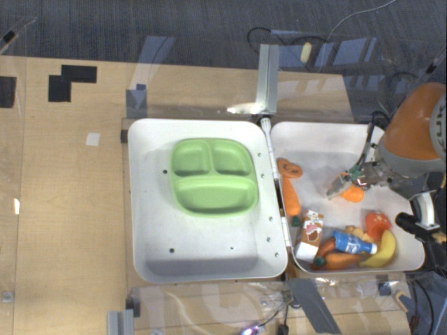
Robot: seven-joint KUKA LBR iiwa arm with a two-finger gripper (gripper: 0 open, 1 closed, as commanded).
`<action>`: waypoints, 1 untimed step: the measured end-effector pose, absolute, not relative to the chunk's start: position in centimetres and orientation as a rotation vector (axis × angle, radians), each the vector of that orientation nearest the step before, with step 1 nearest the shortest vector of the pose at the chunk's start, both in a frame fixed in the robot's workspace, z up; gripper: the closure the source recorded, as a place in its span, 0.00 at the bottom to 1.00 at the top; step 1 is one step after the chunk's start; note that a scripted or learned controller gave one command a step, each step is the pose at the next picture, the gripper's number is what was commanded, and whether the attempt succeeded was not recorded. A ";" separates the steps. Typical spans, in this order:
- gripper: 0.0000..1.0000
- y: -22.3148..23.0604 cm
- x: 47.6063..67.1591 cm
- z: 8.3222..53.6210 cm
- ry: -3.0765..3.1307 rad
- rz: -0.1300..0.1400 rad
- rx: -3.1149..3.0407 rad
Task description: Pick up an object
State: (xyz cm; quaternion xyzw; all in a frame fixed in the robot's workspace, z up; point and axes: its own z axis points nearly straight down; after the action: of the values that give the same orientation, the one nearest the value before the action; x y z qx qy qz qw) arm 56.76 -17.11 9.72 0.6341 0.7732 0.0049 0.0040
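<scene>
Down in the right bin point(314, 135), the gripper point(347, 185) touches a small orange piece point(353, 195); its grip is unclear.

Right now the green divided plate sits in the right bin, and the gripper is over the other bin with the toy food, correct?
Not quite. The camera view shows the green divided plate in the left bin; the gripper is over the right bin with the toy food.
</scene>
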 end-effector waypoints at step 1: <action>1.00 -14.4 58.6 21.4 2.317 0.001 2.121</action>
State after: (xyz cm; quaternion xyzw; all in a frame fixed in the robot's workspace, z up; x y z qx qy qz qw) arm 58.63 -14.41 21.38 0.6753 0.7376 0.0003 0.0003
